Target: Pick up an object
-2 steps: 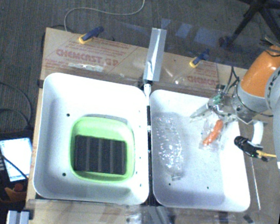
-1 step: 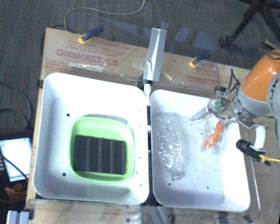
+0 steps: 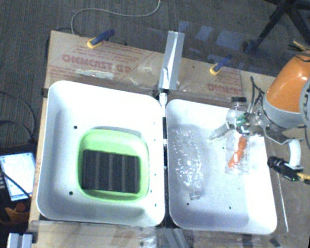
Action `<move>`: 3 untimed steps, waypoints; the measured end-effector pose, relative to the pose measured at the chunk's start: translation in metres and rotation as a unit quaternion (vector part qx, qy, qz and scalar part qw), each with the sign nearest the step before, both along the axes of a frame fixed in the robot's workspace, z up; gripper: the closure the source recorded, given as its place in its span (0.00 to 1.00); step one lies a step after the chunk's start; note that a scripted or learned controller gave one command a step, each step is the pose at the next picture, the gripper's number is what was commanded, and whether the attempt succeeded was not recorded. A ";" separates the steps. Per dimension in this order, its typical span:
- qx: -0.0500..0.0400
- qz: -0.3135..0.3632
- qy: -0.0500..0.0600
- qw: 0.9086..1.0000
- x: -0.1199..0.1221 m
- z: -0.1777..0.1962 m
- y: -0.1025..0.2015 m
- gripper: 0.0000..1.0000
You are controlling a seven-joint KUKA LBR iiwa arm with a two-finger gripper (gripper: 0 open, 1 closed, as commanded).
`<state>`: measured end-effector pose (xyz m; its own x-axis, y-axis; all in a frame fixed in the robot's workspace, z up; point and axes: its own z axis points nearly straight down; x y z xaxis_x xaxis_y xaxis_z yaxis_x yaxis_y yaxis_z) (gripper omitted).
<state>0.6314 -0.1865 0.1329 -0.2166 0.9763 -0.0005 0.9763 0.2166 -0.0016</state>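
Two white bins sit side by side on the counter (image 3: pixel 61 56), a brown board with faint red printing along its far edge that reads roughly "CHEMCAST GP", with a second, unreadable stretch of the same red printing near the far right. Two clamps with yellow and blue handles (image 3: pixel 100 38) grip that far edge.

The left bin (image 3: pixel 65 100) holds a green tray (image 3: pixel 113 167) with a dark ribbed inset, lying near the bin's near edge. The right bin (image 3: pixel 257 215) holds a crumpled clear plastic bottle (image 3: pixel 187 160), lying along its left wall, and a clear packet with an orange item inside (image 3: pixel 237 154) close to its far right corner.

The arm, with its orange band (image 3: pixel 295 84), reaches in at the right. The hand (image 3: pixel 241 124) hangs over the far right corner of the right bin, just above the packet. Whether it is wide or narrow, I cannot tell.
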 end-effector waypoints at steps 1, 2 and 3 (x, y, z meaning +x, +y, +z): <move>0.003 0.005 -0.003 1.000 0.007 -0.038 -0.024 0.00; 0.004 0.006 -0.003 1.000 0.007 -0.029 -0.022 1.00; 0.001 0.045 -0.001 0.999 0.038 0.043 0.029 1.00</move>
<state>0.6691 -0.1571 0.1761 -0.3040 0.9527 0.0003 0.9527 0.3040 0.0013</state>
